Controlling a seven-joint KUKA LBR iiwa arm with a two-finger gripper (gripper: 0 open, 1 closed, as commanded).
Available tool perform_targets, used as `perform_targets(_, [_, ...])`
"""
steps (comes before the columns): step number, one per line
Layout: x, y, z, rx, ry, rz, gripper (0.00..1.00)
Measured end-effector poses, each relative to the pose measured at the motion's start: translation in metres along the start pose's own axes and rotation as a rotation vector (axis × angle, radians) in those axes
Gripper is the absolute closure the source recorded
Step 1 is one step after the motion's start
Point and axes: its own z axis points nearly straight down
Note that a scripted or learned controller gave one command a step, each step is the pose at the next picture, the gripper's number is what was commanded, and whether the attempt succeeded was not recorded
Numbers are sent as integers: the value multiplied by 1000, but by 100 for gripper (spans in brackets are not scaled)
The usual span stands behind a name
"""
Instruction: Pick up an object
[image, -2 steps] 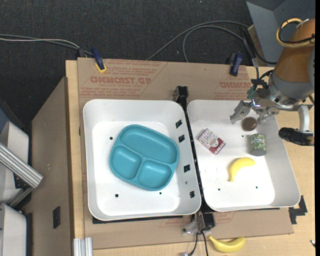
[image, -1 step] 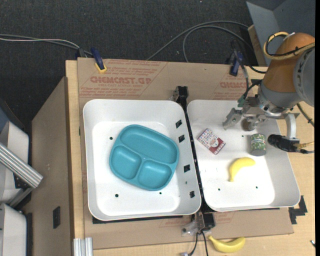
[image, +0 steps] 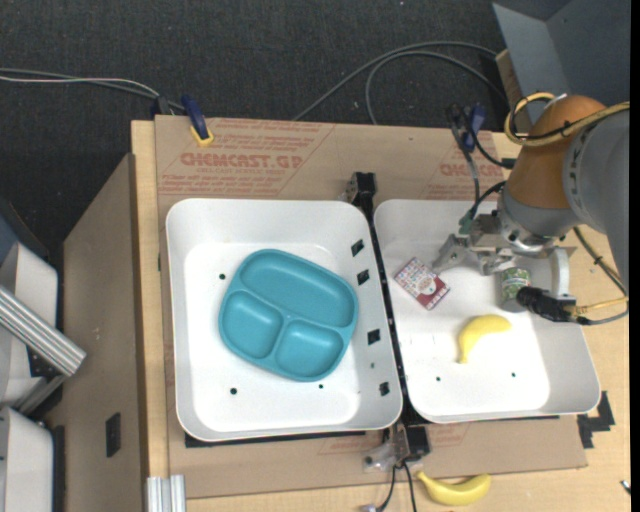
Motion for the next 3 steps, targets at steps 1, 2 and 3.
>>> perform_targets(1, [0, 2, -14, -6, 0, 0, 100])
perform_targets(2, [2, 8, -78, -12, -3, -1, 100])
perform_targets(3, [3, 10, -127, -12, -3, -1, 100])
